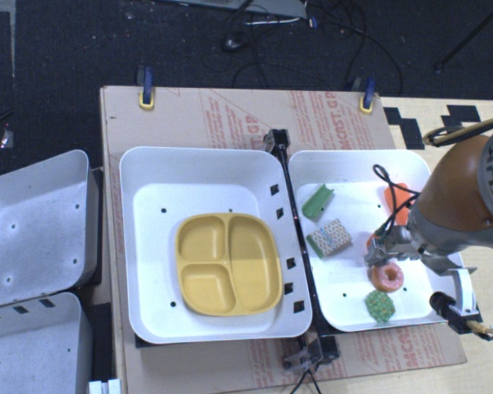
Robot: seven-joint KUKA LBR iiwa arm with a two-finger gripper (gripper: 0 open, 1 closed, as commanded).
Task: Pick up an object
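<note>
**Operator:** Report items in the right bin, nearest edge first.

**Technician:** A green ball lies closest to the front wall. Just behind it sits a pink ring. Further back lie a speckled block, then a green wedge and an orange piece partly hidden by the arm. The left bin holds a yellow divided plate.

**Operator:** Jaw status?

**Technician:** The gripper sits directly above the pink ring. Whether the jaws are open or closed cannot be told; nothing is visibly held.

**Operator:** Failure risks?

**Technician:** The ring probably lies flat and low; the jaws may close over it and slip. A descent slightly forward could nudge the adjacent ball instead.
</note>
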